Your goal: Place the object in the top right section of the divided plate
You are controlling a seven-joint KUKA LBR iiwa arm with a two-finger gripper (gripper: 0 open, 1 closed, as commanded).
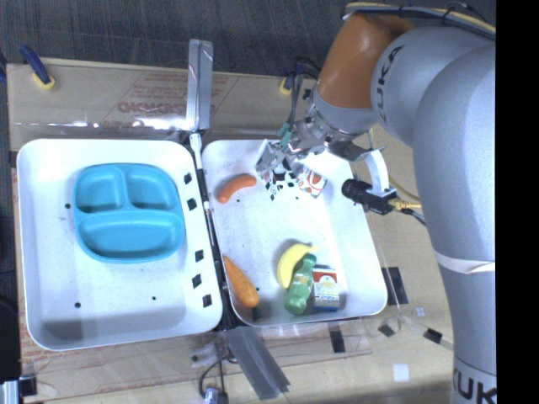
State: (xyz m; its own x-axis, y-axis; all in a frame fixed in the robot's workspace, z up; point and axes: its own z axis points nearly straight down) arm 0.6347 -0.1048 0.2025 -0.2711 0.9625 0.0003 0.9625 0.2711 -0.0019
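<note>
A blue divided plate (128, 209) lies in the left bin (50, 310), with two small sections at its far side and one long section at its near side. My gripper (276, 160) hangs over the far part of the right bin (358, 225), just right of an orange sausage (235, 186). A small red-and-white object (312, 182) lies right under the wrist, touching or very close to the gripper. The fingers are hard to make out against the speckled gripper body.
At the near side of the right bin lie a banana (290, 262), a green bottle (300, 288), a small red-and-white carton (326, 287) and a carrot (242, 284) against the left wall. A metal post (200, 82) stands between the bins at the back.
</note>
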